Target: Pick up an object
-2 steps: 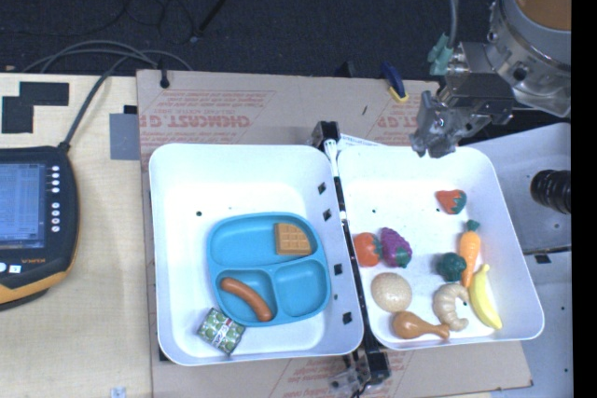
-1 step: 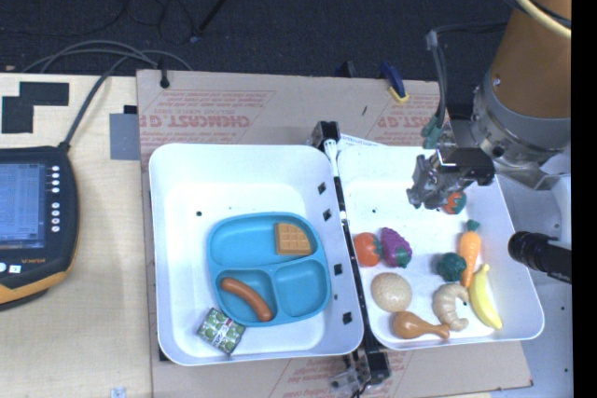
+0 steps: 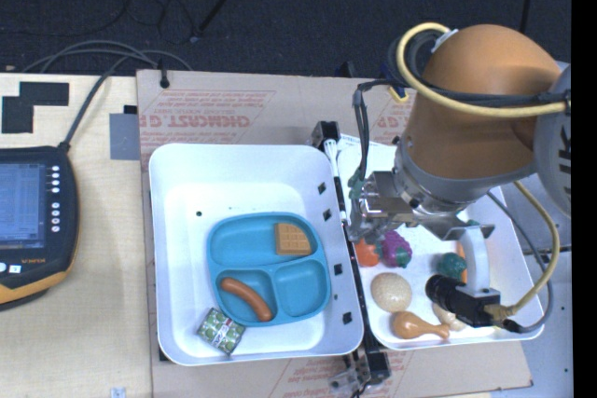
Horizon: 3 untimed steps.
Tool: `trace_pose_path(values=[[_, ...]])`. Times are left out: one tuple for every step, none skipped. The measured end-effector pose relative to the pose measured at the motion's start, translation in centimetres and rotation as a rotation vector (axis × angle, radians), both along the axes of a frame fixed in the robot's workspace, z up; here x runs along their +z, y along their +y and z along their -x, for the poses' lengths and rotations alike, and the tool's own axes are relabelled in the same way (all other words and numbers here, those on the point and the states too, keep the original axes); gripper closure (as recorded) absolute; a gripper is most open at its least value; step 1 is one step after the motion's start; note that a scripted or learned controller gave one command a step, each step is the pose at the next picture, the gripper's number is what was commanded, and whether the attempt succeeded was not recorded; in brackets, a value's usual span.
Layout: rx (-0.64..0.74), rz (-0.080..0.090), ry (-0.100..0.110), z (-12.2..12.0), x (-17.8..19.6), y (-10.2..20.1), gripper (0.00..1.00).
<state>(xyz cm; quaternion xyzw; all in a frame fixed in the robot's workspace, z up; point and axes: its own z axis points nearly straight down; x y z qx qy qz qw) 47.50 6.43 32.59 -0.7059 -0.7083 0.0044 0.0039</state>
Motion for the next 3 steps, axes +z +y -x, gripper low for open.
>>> trace_pose_path(values=[[0.003,-0.003,-0.014,-0.1,7.0,6.7,1.00],[-0.003,-0.005,-0.027,-0.1,22.1,5.7,1.00],[-0.007,0.004,0.003,0.0,10.3,1.6,1.00]])
